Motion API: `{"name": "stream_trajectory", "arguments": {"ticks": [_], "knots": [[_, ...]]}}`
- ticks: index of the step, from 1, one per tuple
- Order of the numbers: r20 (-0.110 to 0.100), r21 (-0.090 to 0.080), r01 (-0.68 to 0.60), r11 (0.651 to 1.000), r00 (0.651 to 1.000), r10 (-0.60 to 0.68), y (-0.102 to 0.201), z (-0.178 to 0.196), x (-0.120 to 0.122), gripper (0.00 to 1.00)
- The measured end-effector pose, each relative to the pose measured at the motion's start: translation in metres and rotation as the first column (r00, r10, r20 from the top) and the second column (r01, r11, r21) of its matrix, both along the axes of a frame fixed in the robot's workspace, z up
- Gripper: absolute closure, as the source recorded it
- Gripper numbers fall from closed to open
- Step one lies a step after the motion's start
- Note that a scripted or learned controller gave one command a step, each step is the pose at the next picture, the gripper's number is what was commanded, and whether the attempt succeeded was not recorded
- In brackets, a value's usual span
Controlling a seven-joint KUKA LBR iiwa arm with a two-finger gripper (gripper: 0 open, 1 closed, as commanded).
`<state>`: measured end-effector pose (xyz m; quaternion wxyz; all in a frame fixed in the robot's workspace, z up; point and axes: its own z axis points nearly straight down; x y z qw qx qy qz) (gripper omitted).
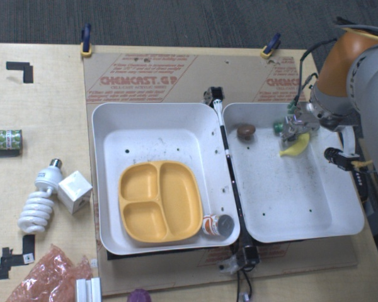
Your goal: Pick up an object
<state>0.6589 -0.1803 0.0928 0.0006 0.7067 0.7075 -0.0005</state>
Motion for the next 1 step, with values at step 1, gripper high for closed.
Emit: {"name": "stream_trajectory", "arguments": {"ticks": [1], "knots": [[0.0,0.001,-0.001,1.0,1.0,0.001,0.0623,-0.0001,0.0001,0.0]]}}
